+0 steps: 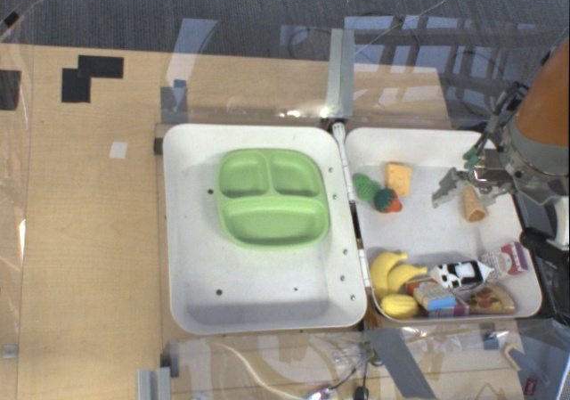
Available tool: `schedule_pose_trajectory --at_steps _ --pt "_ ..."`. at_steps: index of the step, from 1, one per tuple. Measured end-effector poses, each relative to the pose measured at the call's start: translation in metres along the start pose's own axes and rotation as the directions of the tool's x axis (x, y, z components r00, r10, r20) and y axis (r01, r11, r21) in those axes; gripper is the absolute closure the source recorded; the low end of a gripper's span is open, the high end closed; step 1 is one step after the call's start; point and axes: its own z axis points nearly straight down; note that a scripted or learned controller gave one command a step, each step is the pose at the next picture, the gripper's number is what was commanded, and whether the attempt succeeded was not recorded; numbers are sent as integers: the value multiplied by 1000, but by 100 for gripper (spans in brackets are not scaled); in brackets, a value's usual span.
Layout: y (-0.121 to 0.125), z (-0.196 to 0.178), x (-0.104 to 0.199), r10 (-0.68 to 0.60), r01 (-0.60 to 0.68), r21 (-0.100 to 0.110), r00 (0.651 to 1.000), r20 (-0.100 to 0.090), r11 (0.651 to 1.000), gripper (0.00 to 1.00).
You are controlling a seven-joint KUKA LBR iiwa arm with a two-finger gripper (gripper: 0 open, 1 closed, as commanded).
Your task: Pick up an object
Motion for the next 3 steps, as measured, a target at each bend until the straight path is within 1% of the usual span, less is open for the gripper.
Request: schedule_pose_trajectory --at_steps 1,2,3 --pt "2 -11 1 -4 4 -6 1000 0 1000 100" --pt "2 -11 1 -4 4 -6 1000 0 1000 0" --pt "38 121 27 -118 118 -3 993 1 993 0"
